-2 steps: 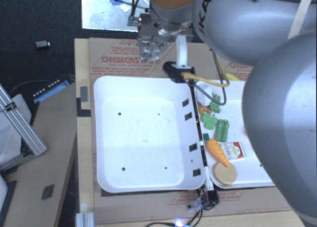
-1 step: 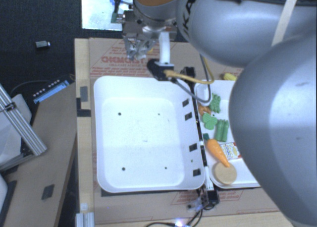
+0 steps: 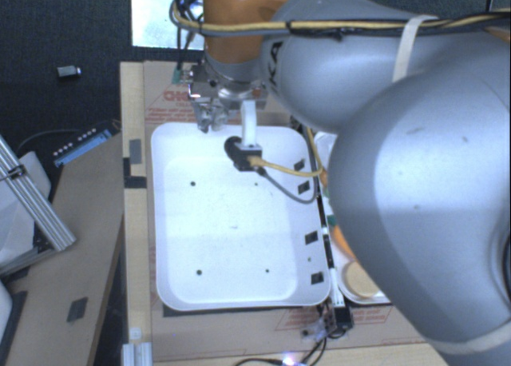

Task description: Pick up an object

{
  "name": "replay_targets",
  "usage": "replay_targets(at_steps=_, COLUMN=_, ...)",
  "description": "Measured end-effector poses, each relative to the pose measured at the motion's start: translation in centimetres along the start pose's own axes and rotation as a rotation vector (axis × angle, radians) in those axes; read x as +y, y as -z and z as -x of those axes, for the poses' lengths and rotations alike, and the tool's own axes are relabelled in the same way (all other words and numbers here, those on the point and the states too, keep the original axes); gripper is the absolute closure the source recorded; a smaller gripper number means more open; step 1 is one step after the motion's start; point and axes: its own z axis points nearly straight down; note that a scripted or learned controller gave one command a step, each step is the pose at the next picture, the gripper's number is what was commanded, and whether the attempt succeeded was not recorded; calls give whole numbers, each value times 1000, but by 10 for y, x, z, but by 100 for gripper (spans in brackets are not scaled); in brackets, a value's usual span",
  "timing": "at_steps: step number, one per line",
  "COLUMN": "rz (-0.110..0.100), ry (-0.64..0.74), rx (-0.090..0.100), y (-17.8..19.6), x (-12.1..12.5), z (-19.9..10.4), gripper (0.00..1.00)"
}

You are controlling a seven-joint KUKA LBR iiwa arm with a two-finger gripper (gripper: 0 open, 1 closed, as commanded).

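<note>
My gripper (image 3: 226,129) hangs below the orange band over the far edge of the left white bin (image 3: 231,228), close to its back wall. I see nothing held in it. A yellow cable runs from it toward the right. In the right bin (image 3: 375,299), mostly hidden under the grey arm, a tan round object (image 3: 357,280) lies near the front corner. An orange object (image 3: 338,236) peeks out just behind it.
The big grey arm (image 3: 415,157) covers most of the right bin. A metal frame (image 3: 36,204) stands off the bench at the left. Brown cardboard (image 3: 136,220) borders the left bin. Small dark specks dot the left bin's floor.
</note>
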Motion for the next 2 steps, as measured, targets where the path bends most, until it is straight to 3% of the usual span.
replay_targets(at_steps=1, rz=26, ry=5, rx=9, y=274, x=-1, z=0, gripper=100)
replay_targets(at_steps=2, rz=-1, ry=-8, rx=-2, y=174, x=0, z=84, gripper=100)
